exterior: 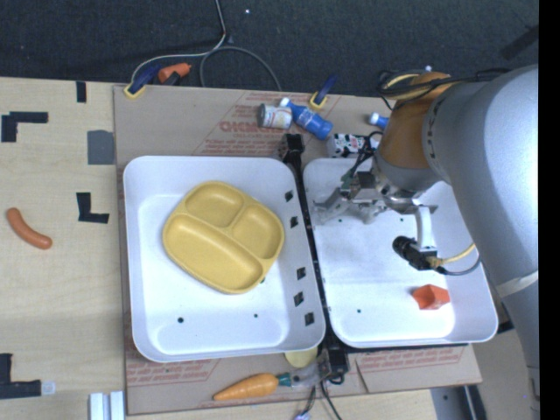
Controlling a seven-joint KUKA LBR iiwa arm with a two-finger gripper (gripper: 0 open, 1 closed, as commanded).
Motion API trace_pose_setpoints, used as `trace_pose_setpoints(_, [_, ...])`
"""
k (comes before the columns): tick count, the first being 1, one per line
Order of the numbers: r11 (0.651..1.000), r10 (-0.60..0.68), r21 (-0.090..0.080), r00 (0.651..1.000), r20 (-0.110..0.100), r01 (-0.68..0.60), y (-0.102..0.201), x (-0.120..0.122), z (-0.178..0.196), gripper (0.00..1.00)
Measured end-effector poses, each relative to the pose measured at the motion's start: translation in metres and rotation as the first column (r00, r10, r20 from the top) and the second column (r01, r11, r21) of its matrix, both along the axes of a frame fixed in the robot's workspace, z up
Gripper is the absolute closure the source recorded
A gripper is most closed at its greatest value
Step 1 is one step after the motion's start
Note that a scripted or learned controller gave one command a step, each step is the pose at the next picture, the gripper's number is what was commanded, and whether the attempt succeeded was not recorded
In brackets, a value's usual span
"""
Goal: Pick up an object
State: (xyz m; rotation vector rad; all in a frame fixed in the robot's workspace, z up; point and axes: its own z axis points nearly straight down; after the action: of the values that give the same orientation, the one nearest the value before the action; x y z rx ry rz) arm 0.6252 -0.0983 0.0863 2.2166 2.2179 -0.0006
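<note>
The tool (350, 201) sits low over the right bin (472, 326), its state impossible to tell. A small orange block (430, 297) lies apart, near the front right corner.

Bench under me: what sits directly on it.

Wooden bench (52, 322) carries a cardboard sheet (219, 116), on which my two white bins rest side by side, left bin (140, 313) and right bin (385, 332) touching along a black divider. On the bare wood, a small sausage (28, 228) lies far left. A carrot (247, 387) lies on the cardboard just below the left bin. Blue clamps (308, 116) sit near the sheet's far edge.
</note>
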Motion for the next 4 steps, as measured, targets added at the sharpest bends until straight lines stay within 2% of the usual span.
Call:
trace_pose_setpoints(1, [1.0,0.003,0.003,1.0,-0.001,-0.003,-0.007,0.045,-0.001,0.0])
trace_pose_setpoints(2, [1.0,0.003,0.0,1.0,0.0,-0.003,-0.007,0.044,0.01,1.0])
trace_pose_setpoints(3, [1.0,0.003,0.0,1.0,-0.001,-0.003,-0.007,0.044,0.009,0.0])
trace_pose_setpoints(4, [1.0,-0.006,0.002,1.0,0.001,0.006,-0.083,-0.023,0.001,0.0])
